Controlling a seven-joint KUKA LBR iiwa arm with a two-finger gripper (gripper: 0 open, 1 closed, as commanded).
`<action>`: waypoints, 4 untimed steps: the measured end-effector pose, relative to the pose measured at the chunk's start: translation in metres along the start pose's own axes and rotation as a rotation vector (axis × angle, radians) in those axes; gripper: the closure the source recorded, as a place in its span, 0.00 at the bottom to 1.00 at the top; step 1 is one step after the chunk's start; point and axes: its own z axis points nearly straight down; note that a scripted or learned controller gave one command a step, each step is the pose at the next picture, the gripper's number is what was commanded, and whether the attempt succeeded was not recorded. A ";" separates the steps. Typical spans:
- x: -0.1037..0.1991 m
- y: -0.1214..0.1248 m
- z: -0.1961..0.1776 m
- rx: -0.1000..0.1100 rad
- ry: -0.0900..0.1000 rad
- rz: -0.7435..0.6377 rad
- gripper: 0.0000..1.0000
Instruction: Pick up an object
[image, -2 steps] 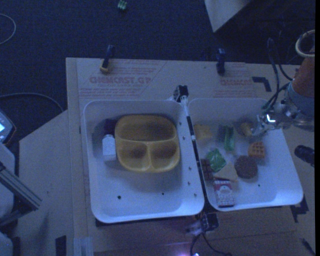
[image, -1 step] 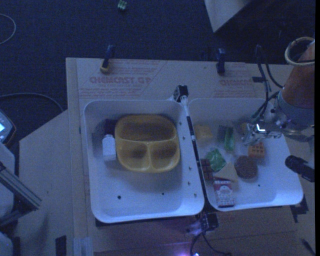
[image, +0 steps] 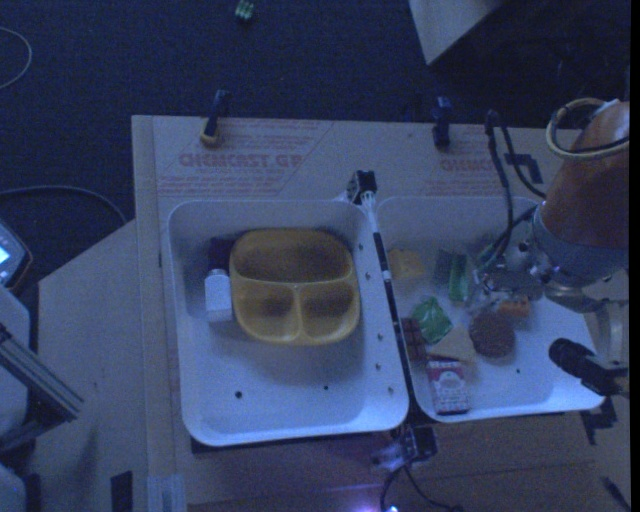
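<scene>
A single camera hangs high over the bench (image: 150, 330) and looks down on it at a slant, far enough off to take in both white bins whole, with dark floor beyond the bench's far edge at the top of the view. The left bin (image: 200, 390) sits near the middle of the view and the right bin (image: 540, 390) runs close to its right side. The arm (image: 590, 200) enters from that side, above the right bin.
</scene>
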 end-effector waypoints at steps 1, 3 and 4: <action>0.001 -0.017 0.009 0.000 -0.001 0.004 1.00; 0.012 -0.008 0.022 0.000 -0.001 0.004 1.00; 0.000 -0.006 0.008 -0.007 -0.004 0.004 1.00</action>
